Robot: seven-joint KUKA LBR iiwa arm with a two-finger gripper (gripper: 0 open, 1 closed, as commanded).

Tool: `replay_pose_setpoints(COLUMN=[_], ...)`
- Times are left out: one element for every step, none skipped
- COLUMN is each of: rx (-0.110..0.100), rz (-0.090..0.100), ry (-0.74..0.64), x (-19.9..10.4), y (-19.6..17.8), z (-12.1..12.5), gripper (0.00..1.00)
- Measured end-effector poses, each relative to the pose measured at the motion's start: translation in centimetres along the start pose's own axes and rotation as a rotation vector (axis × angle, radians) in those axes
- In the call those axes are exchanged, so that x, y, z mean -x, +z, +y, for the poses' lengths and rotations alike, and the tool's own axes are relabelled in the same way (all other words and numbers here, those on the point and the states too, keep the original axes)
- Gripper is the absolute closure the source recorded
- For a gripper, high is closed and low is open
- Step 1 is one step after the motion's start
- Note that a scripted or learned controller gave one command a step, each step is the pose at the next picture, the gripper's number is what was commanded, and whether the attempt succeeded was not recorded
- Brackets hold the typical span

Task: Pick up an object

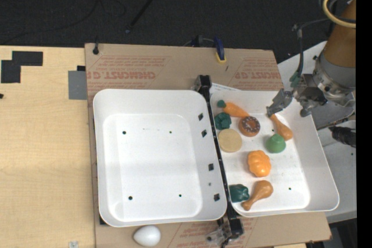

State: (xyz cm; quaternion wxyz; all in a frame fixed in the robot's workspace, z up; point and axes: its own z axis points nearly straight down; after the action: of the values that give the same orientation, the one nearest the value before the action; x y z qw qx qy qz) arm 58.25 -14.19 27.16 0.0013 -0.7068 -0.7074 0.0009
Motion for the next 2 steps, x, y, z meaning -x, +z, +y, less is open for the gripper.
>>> replay_pose_setpoints(rx=[-0.015, 0.0], rz=[0.005, 0.001], ry=[-0.001, 0.002], x=[-3.0, -3.7], y=[13.3, 18.6], z=[-5.3, -10.6], gripper=[0.0, 0.0])
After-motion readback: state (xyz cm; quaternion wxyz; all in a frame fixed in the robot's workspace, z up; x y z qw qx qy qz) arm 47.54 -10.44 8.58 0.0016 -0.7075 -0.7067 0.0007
